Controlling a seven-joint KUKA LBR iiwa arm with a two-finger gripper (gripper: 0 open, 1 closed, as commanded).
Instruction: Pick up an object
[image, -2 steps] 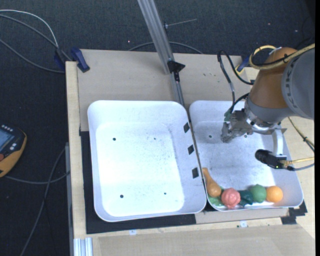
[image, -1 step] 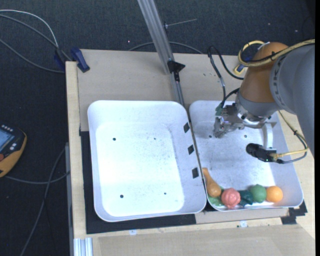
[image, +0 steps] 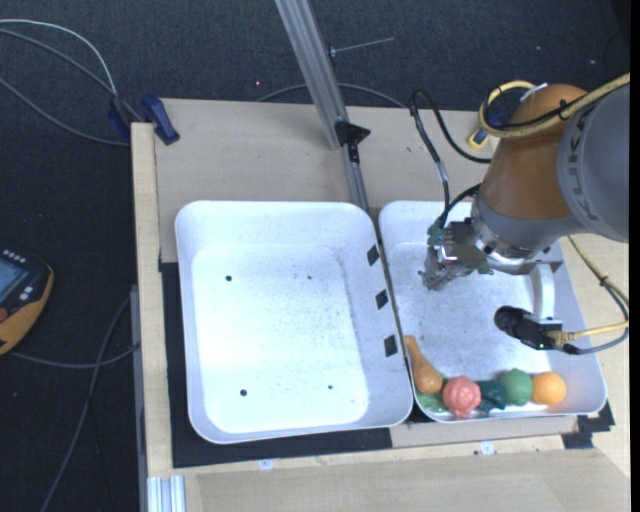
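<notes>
My gripper (image: 436, 277) hangs over the middle of the right bin (image: 400, 228), fingers pointing down, with nothing visible between them. Along that bin's near edge lie an orange carrot-shaped piece (image: 422, 368), a pink ball (image: 461, 395), a green round fruit (image: 516, 385) and an orange ball (image: 548, 388). A small blue bit (image: 494, 398) lies among them. The gripper stands well above and behind this row, not touching any piece.
The left bin (image: 200, 235) sits beside the right one, with black clips (image: 382, 298) along the shared rim. A metal pole (image: 322, 85) rises behind the bins. A black cable connector (image: 525, 327) hangs off the arm over the right bin.
</notes>
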